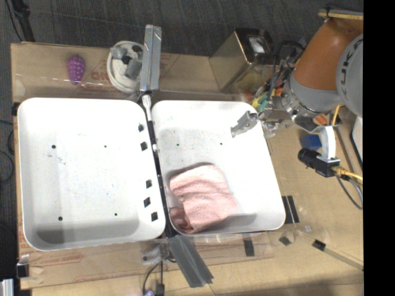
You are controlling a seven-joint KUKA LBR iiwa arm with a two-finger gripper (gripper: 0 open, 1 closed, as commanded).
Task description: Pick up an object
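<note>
The pincer (244, 123) hangs over the far right corner of the right bin (259, 184), its grey tip pointing left and slightly toward the near side. It is small and seen at a slant, so I cannot tell how far apart it stands, and nothing is visibly caught in it. Behind it to the right, the arm (327, 60) rises as a grey wrist under an orange band, with a cluster of coloured wires beside it.

Well apart from the pincer, toward the near side of the same bin, lies a pink folded cloth (200, 197). It rests on the bin floor, close to the near wall and just beside the divider between the two bins. The floor around it shows faint grey scuffs.

The left bin (37, 165) sits touching the right one along a row of black clips. On the bench (290, 159), beyond the far edge of the left bin, lie a small purple object (76, 68) and a white coil (125, 65) just beside an upright metal bracket.
</note>
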